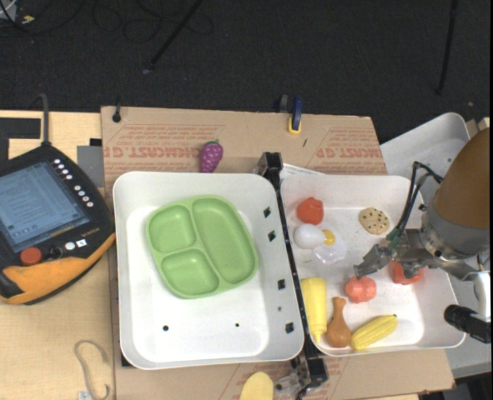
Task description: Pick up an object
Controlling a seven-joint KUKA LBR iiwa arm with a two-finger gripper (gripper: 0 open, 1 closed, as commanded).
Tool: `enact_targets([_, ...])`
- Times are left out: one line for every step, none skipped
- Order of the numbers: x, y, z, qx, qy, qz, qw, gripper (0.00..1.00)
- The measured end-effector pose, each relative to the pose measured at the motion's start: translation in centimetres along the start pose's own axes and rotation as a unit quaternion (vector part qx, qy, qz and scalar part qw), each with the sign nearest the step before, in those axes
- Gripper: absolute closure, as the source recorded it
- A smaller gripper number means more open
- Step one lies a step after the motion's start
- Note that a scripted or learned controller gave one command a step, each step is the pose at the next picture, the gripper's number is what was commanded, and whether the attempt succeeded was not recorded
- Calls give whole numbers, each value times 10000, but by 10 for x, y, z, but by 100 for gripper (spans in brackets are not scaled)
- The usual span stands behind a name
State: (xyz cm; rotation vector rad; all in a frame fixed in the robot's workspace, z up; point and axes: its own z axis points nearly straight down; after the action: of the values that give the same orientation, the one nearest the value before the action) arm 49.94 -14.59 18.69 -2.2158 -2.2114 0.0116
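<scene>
Gripper (pixel 389 258) low in the right bin (pixel 434 333), fingers apart, one reaching left toward the tomato (pixel 360 289), nothing between them. The tomato sits in the middle of that bin, just near of the gripper; another red piece (pixel 407 273) lies under the wrist, possibly a second tomato, hard to tell. The tomato looks like light, hard, smooth plastic, likely to roll. Best bet: straddle its widest part, squeeze across the middle.

A grey robotic arm (pixel 459 236) with a broad orange band, a black cable (pixel 413 192) looping along its wrist.
</scene>
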Motion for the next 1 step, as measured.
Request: enact_targets([-1,3,-5,-55,-12,-7,10000,0])
